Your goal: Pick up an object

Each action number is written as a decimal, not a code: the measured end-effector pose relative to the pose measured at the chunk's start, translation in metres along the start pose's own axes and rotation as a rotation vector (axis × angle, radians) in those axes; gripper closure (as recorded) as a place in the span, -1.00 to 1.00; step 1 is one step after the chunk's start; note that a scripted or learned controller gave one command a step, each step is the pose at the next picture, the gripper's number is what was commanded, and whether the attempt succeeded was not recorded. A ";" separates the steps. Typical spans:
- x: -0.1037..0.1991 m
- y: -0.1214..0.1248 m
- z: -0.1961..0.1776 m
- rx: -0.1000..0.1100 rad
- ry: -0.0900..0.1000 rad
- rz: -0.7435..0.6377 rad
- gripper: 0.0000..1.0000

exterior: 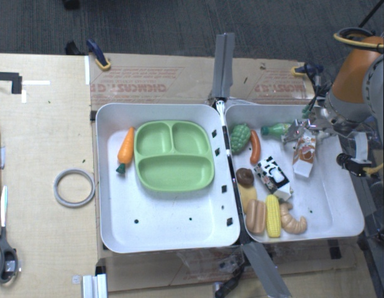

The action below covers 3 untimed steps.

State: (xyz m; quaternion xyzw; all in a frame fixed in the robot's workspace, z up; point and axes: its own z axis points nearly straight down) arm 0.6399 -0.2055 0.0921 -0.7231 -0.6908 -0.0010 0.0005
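My gripper [302,131] is over the back right part of the right bin [341,219], and the grey arm with its orange band [356,73] comes in from the right. The gripper is shut on the top of a small white and orange carton [304,157], which hangs upright below it. Other toy foods lie to the left of the carton: a green piece [276,129], a red sausage [255,146], a green leafy vegetable [240,138] and a black and white box [271,174].
At the right bin's front lie a brown item [245,177], a hot dog [255,216], a corn cob [273,216] and a croissant [293,222]. The left bin [161,228] holds a green divided plate [174,156] and a carrot [125,148]. A tape ring [74,187] lies on the bench.
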 end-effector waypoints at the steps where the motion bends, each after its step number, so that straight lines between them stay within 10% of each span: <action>1: 0.016 0.007 0.004 0.042 -0.011 0.175 -1.00; 2: 0.020 0.008 -0.004 0.040 -0.009 0.172 1.00; 3: 0.117 0.014 -0.099 0.001 -0.003 0.001 1.00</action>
